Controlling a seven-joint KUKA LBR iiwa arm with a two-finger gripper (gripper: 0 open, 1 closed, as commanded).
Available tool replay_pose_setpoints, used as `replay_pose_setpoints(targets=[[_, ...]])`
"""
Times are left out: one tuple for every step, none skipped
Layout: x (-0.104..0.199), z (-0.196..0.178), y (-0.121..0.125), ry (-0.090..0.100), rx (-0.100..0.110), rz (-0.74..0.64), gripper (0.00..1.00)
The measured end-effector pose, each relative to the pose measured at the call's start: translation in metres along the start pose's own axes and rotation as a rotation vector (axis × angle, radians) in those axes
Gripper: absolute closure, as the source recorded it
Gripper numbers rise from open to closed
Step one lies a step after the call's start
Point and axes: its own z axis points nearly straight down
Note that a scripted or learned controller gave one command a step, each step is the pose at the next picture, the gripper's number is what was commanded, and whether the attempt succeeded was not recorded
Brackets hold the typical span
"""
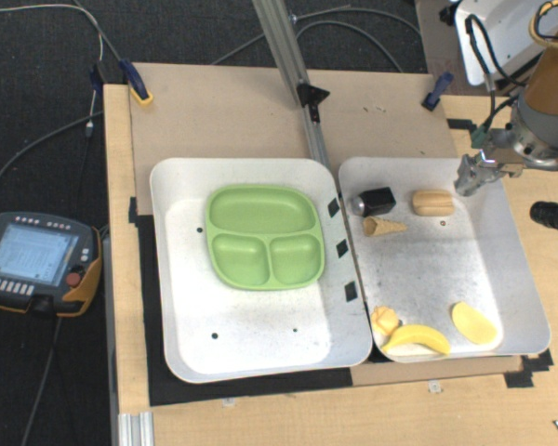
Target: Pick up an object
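Note:
The right bin (437, 277) holds several small objects. A black block (376, 199) lies at its far left, with a tan bread-like piece (431, 203) to its right and a small orange cone (384, 227) just in front. Along the near edge lie a yellow banana (416, 339), a pale peach piece (385, 321) and a yellow lemon-shaped piece (473, 323). My gripper (471, 177) hangs over the bin's far right corner, a little right of the tan piece, with nothing seen in it.
The left bin (191, 342) carries a green divided plate (264, 236). A slanted metal pole (288, 54) rises from between the bins. A teach pendant (37, 263) lies off the bench at the left. Blue clamps (135, 82) sit on the bench's far corners.

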Motion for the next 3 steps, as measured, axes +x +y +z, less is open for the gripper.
replay_pose_setpoints(targets=[[0.059,-0.012,0.004,0.004,0.004,-0.006,1.00],[0.105,-0.021,0.000,0.005,0.006,-0.004,1.00],[0.158,-0.012,-0.008,0.004,0.009,-0.003,1.00]])
